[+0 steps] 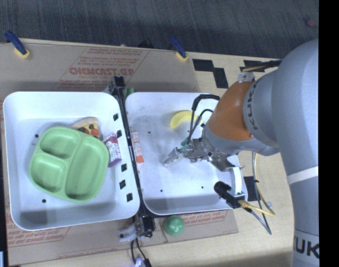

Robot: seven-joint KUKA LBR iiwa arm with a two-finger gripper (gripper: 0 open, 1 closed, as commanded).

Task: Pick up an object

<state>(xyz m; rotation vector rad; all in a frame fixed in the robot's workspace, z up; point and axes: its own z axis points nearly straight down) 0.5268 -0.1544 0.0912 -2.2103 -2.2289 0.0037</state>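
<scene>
A yellow banana [181, 119] lies in the right bin [158, 196], near its far side. My gripper [173, 156] hangs low over the middle of that bin, reaching in from the right, a short way in front of the banana and apart from it. Nothing shows held at its tip. In the left bin [19, 115] lies a green divided plate [69, 163]. A pizza-slice toy [89, 127] peeks out behind the plate, and a small purple packet [113, 149] lies at its right edge.
A green ball [173, 225] rests on the cardboard in front of the right bin, outside it. Black clips [118, 84] hold the bins together along the shared wall. The grey arm [280, 115] covers the right bin's right side.
</scene>
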